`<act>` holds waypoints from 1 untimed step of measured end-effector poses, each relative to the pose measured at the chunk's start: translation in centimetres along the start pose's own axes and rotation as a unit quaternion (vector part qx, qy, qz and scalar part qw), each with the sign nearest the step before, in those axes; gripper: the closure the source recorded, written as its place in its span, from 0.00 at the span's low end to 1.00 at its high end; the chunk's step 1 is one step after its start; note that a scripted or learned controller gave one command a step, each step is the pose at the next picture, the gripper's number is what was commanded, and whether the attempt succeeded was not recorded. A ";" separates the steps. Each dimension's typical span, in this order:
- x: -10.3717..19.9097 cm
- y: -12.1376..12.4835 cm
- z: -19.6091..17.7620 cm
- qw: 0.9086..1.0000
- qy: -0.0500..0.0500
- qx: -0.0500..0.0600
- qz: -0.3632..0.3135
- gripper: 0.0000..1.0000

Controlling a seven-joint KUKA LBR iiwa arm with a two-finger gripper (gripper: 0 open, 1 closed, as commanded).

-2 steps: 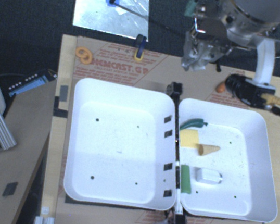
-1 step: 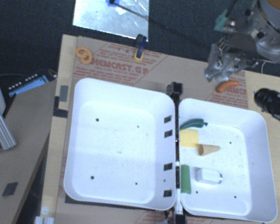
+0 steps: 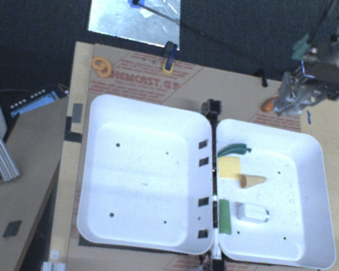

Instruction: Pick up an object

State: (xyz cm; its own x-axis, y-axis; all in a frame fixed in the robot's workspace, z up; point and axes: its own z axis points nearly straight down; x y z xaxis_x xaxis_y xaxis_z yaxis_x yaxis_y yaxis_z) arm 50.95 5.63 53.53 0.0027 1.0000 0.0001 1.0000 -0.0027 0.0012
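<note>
1. Hovering past the far edge of the right bin (image 3: 314,186), above the worktop (image 3: 184,80): gripper (image 3: 287,104), jaws' state impossible to tell; small orange object (image 3: 268,105) just beside.
2. Lying along the right bin's left edge: green pod (image 3: 233,150), yellow block (image 3: 229,168), cone (image 3: 253,181), white piece (image 3: 253,212), green stick (image 3: 225,216).

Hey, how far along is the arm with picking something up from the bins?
Nothing looks picked yet. The hand hangs above the bench behind the right bin, away from the items. The yellow block, cone, green stick and white piece all lie in that bin. Reaching, grasping and lifting remain.
</note>
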 end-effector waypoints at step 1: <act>-11.5 -0.1 0.0 1.000 -0.002 -0.001 0.004 1.00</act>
State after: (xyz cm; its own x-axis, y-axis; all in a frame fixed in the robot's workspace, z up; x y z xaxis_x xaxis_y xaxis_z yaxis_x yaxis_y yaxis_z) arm 50.83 -5.82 53.56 0.0097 0.9999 -0.0035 0.9999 -0.0097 0.0040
